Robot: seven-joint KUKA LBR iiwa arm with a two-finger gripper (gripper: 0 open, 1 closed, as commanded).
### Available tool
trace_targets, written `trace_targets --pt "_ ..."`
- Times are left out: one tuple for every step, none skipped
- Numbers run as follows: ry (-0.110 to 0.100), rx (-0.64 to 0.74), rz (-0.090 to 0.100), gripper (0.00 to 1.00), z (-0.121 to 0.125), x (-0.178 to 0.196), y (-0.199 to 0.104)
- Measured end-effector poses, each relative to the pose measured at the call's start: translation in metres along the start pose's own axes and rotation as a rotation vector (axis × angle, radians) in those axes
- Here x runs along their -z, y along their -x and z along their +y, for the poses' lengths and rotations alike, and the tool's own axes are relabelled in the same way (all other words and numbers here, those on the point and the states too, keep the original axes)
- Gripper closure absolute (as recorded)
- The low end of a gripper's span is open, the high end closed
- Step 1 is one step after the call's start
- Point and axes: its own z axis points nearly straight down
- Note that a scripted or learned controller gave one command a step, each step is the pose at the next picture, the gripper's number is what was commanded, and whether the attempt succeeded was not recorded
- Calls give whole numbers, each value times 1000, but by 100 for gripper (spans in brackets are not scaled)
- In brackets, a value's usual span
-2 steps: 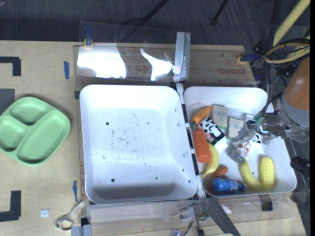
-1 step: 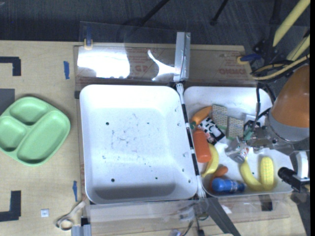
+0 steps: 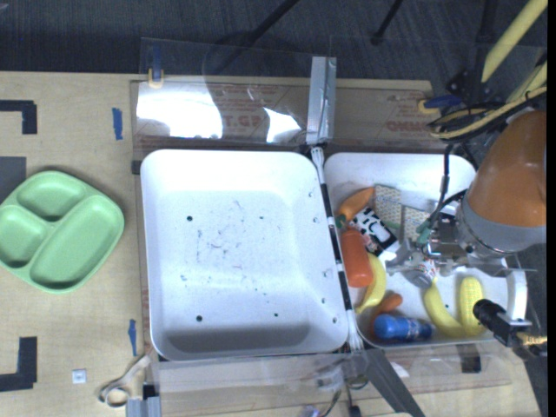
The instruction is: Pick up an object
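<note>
Near edge, right bin (image 3: 408,165): blue bottle (image 3: 401,327) lies on its side against the near wall, w/ a yellow banana (image 3: 453,309) curving just right of it. Both sit low and loose in the pile, so prob the easiest picks from above.

Mid right bin: the gripper (image 3: 423,259) is down among the clutter, arm (image 3: 512,185) coming in from the right, its orange band hanging over the bin's right side. Can't tell if the tool is open or closed — metal parts blur together, nothing clearly held. It sits between the banana and a second banana (image 3: 375,287) left of it. Orange cylinder (image 3: 354,257) lies along the left wall, touching that second banana; being jammed vs the wall would make it awkward to grab.

Farther in: black-and-white box (image 3: 375,229), just left of the gripper, then an orange piece (image 3: 354,203) and a speckled tan card (image 3: 391,203) at the far end. All task candidates are packed in this bin.

Left bin (image 3: 174,172): white floor w/ faint scuffs — likely the drop side.

Far left on bench: green tray (image 3: 57,230), well apart from the bins.
</note>
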Motion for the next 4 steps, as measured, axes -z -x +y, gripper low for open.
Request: trace_targets --pt "-1 4 1 0 13 -83 72" --pt "1 -74 0 0 25 -80 49" --pt "6 -374 5 0 8 -96 58" --pt "3 -376 4 100 7 -88 58"
